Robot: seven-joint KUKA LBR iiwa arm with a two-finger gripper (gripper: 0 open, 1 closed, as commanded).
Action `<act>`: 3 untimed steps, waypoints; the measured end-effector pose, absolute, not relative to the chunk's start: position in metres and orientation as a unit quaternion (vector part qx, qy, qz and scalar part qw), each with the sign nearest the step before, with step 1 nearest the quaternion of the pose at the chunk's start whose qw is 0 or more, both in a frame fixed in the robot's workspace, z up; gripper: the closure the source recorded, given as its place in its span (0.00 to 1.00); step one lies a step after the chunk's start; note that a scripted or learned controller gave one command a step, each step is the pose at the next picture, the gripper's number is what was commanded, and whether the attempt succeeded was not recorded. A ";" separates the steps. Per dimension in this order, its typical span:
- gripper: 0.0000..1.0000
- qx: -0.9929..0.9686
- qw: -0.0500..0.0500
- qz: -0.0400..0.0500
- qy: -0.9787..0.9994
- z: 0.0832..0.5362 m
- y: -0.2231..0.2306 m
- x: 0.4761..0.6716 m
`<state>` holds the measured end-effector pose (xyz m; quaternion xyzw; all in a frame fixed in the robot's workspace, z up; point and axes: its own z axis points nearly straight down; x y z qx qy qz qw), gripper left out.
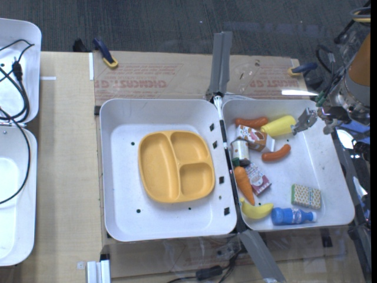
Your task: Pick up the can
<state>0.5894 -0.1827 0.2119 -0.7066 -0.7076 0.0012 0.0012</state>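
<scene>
Grey arm (353, 102), orange band, seemingly black cables, metallic fingers (306, 120).

A pale wooden bench (65, 158) stretches under a flattened sheet of brown cardboard (159, 78) pinned down by blue clamps (105, 53), dark grey carpet (177, 13) runs along the back, and black cables (15, 87) trail over white trays (17, 217) at the left.
</scene>
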 end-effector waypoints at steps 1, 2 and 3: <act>0.00 -0.642 0.001 0.001 -0.767 0.129 -0.101 0.554; 0.00 -0.608 -0.005 -0.002 -0.794 0.096 -0.101 0.514; 0.00 -0.726 -0.001 -0.003 -0.688 0.096 -0.117 0.514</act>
